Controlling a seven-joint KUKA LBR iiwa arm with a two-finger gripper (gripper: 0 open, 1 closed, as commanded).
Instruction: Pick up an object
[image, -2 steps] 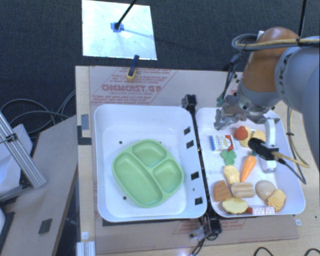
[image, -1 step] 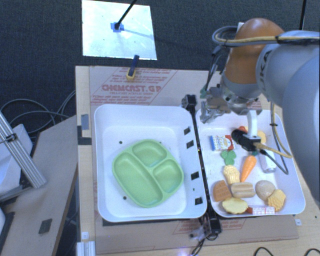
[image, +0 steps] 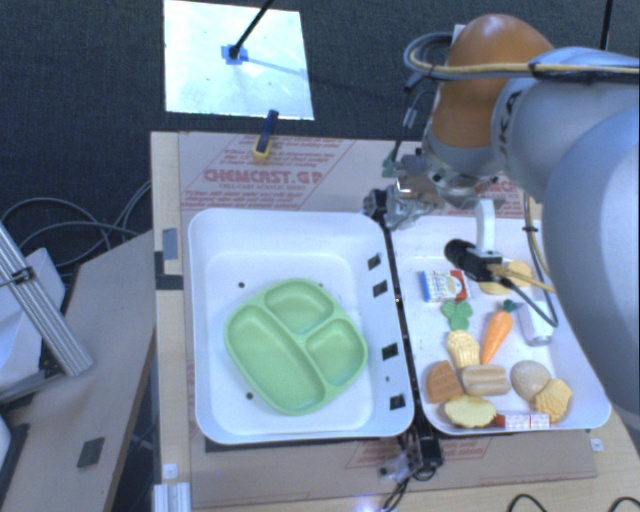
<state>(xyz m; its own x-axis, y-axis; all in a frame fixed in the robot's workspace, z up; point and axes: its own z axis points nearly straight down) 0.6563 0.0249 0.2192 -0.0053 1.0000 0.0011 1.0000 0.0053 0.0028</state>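
The right bin (image: 575, 395) holds several toy foods. Among them are an orange carrot (image: 495, 335), a yellow corn cob (image: 462, 348), a tan bread roll (image: 484, 379), a green leafy piece (image: 458, 313) and a blue, white and red packet (image: 440, 285). My gripper (image: 398, 205) hangs over the back edge of the bins, close to the divider between them. It is well behind the foods and I see nothing in it. The grey arm with its orange band covers the bin's back right part.
A green divided plate (image: 295, 345) lies in the left bin (image: 215, 240). A brown round piece (image: 442, 382), a pale egg shape (image: 530, 378), a yellow slice (image: 470, 410) and a ridged orange piece (image: 553, 398) crowd the right bin's front. Cardboard (image: 270, 175) lies behind the bins.
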